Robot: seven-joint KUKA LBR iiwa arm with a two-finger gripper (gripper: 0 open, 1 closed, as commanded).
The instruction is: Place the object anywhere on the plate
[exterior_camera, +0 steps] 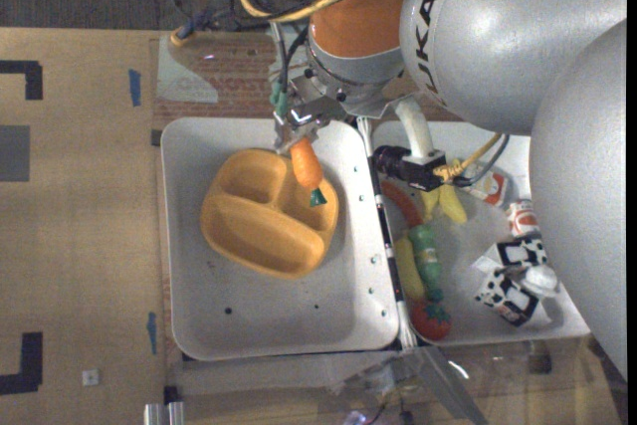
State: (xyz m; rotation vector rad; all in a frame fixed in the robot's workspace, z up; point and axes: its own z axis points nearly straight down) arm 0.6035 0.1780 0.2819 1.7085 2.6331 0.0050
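Camera view: gripper (299,129), fingers pinching an orange plastic carrot (306,165), hung over the yellow compartmented plate (261,234). Step: placing. Next, seemingly: lower, release.

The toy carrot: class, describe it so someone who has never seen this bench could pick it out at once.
Find the left white bin, which holds a yellow divided plate. At the plate's upper right rim, just under the gripper, hangs a small toy carrot. Its orange body and green tip set it apart from the plate; the other toy foods lie in the right bin.
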